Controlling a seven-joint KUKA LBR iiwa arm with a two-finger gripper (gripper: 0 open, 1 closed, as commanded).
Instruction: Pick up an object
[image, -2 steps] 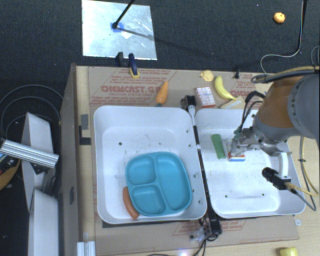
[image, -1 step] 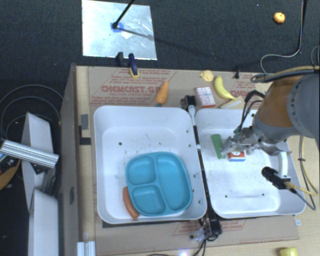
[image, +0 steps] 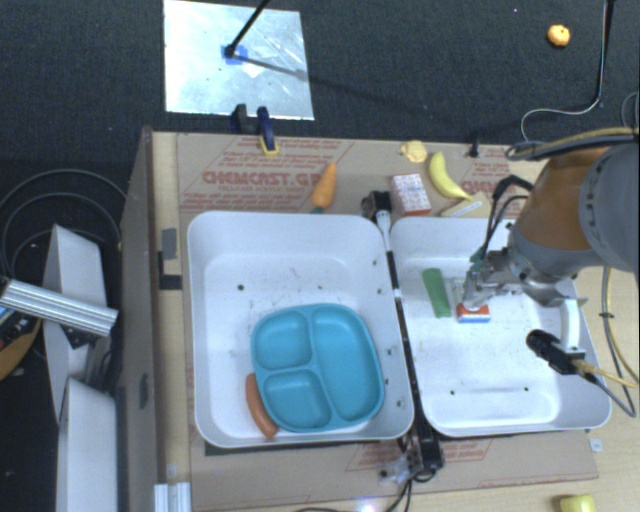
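Two shallow white bins sit side by side on the counter (image: 250, 170), which is lined with printed cardboard. Left bin (image: 220, 250): holds a blue divided tray (image: 315, 365) with three compartments, set toward the near right corner, and an orange sausage-shaped piece (image: 259, 405) lying just beside the tray's lower left edge. Right bin (image: 500, 400): holds my arm (image: 575, 215), grey with an orange band, reaching in from the right; a green rectangular block (image: 436, 291) lying flat near the bin's left wall; and a small red, white and blue object (image: 474, 313) toward the middle. My end effector (image: 472, 296) hangs directly over that small object, at or just above it; I cannot tell how far the fingers are spread, nor whether they have hold of anything. Green block and small object lie near each other but apart. On the counter behind the bins: a banana (image: 444, 176), a pink-and-white box (image: 410, 193) just beside it, an orange carrot (image: 323, 186), and a small yellow piece (image: 413, 151) near the banana's upper end.
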